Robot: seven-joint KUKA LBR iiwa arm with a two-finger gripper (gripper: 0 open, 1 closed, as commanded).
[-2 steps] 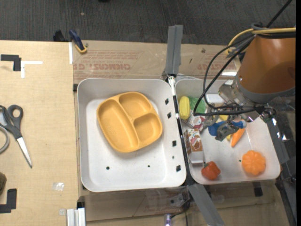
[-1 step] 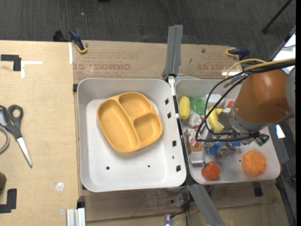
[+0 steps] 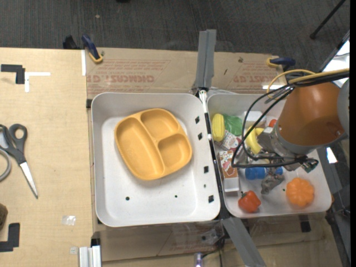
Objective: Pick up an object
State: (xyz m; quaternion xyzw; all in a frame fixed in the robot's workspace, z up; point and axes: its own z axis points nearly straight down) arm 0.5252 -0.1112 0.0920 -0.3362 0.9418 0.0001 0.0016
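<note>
The right bin [image 3: 267, 211] holds several small things: a yellow ribbed piece [image 3: 218, 125], a green piece [image 3: 234, 124], a yellow piece [image 3: 254, 140], a printed packet [image 3: 228, 161], a blue piece [image 3: 255, 173], a red piece [image 3: 250, 202] and an orange pumpkin-like piece [image 3: 300, 193]. My gripper [image 3: 270, 183] reaches down into this bin. It sits between the blue piece and the orange piece, just above and right of the red one. The arm's orange band [image 3: 311, 118] and cables hide the bin's back right part.
The left bin [image 3: 105, 199] holds a yellow divided plate [image 3: 153, 143]. Scissors [image 3: 19, 154] lie on the wooden bench at the far left. A grey bar [image 3: 206, 60] stands behind the wall between the bins, and blue clamps [image 3: 92, 48] hold the cardboard.
</note>
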